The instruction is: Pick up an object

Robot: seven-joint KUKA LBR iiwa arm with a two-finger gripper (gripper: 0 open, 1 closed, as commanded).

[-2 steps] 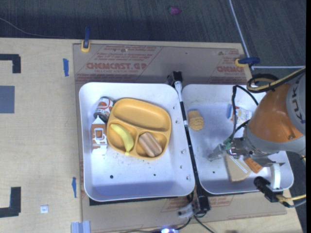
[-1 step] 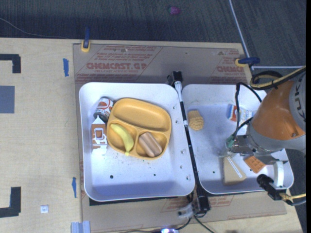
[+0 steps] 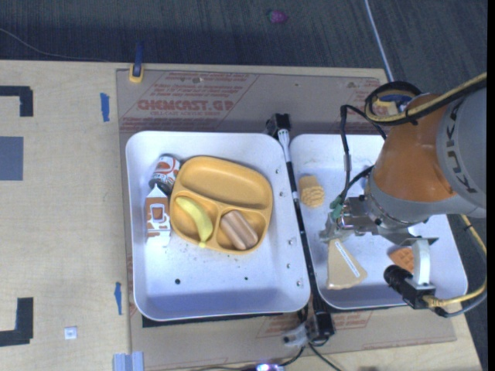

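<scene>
The grey arm with its orange band reaches into the right bin (image 3: 441, 284) from the right. My gripper (image 3: 343, 234) hangs low over the near left part of that bin. It is right above the far edge of a flat tan slab (image 3: 340, 273) that lies on the bin floor. A round tan biscuit-like piece (image 3: 312, 192) lies farther back on the left. A small orange piece (image 3: 401, 256) lies to the right of the slab, partly behind a black fitting on the arm. Nothing shows as lifted.
The left bin (image 3: 224, 284) holds a yellow divided plate (image 3: 224, 180) with a banana (image 3: 196, 219) and a sausage (image 3: 239, 230) in it. A can (image 3: 163, 173) and a small carton (image 3: 156, 215) lie beside it. A black rail (image 3: 294, 207) separates the bins. Cables loop above the arm.
</scene>
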